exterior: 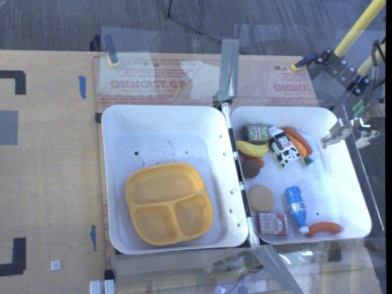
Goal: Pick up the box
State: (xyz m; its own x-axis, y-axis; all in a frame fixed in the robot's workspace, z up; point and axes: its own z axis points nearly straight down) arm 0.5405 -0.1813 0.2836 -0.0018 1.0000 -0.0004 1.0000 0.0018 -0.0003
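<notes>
Here I see a tan worktop [49, 164] on grey floor [61, 5]; the box [273, 224] label is unreadable. I cannot tell how the hand [352, 130] stands.

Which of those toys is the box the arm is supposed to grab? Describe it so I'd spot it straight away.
Look in the right-hand bin, along its near edge, at the corner beside the divider. The box lies flat there, small, squarish and pinkish-red, just below a round tan cookie and left of the blue bottle. It is the only flat, square-cornered item there.
</notes>
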